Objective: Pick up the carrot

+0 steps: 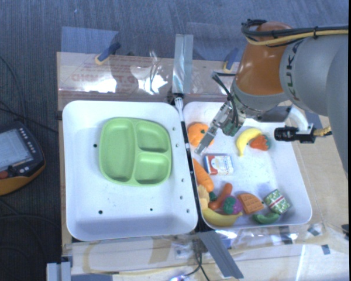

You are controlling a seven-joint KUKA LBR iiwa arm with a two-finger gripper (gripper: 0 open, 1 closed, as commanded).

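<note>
The carrot is a long orange piece lying along the left wall of the right bin, pointing toward the bin's front. My gripper hangs over the back left part of that bin, tilted down to the left. Its tip is just beside an orange fruit and a short way behind the carrot. Nothing shows in its grasp.
A small white carton lies right of the carrot. A banana and a strawberry sit further right. At the bin's front are a second banana, a red pepper, a green can and other toys. The left bin holds a green divided plate.
</note>
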